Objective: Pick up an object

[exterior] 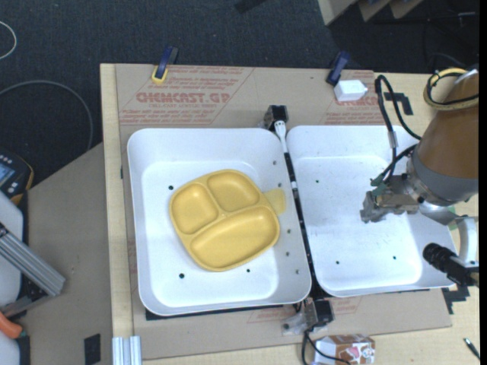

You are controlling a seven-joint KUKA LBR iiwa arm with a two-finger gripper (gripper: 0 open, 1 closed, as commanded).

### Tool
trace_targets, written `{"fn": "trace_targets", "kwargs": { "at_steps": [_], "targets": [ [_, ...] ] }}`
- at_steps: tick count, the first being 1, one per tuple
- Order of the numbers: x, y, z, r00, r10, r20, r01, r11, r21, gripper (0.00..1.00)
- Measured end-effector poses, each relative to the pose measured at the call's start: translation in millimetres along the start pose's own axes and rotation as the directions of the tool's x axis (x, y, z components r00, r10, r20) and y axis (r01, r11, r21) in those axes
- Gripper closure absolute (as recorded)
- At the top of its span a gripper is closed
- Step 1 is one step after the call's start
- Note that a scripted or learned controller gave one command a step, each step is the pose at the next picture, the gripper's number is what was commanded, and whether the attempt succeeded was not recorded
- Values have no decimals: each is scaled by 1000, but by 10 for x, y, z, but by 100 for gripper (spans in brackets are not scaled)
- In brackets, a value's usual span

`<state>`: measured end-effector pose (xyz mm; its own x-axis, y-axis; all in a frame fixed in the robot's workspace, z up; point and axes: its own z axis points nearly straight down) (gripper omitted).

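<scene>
A yellow divided plate (pixel 224 219) with three compartments lies flat in the left bin (pixel 144 204), a little right of its middle, with a small tab pointing toward the divider between the bins. My gripper (pixel 378 207) hangs over the right bin (pixel 335 265), in its right half, well apart from the plate. Nothing shows between its tips. The arm's orange band (pixel 455 128) rises above the gripper at the right edge.
The two white bins sit side by side on a cardboard sheet (pixel 198 93). A black clamp (pixel 275 117) sits at the top of the seam between them. A white block (pixel 350 90) and blue clips lie behind the bins. Cables hang near the arm.
</scene>
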<state>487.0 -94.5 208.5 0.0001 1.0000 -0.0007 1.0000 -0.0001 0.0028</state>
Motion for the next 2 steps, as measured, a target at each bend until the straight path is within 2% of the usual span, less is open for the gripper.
{"fn": "trace_targets", "kwargs": {
  "at_steps": [1, 2],
  "targets": [
    [908, -62, -1370, 1000, -12, -3, 12, 1000, -12, 100],
    [1625, 5, -2135, 1000, -8, -3, 8, 1000, -8, 100]
  ]
}}
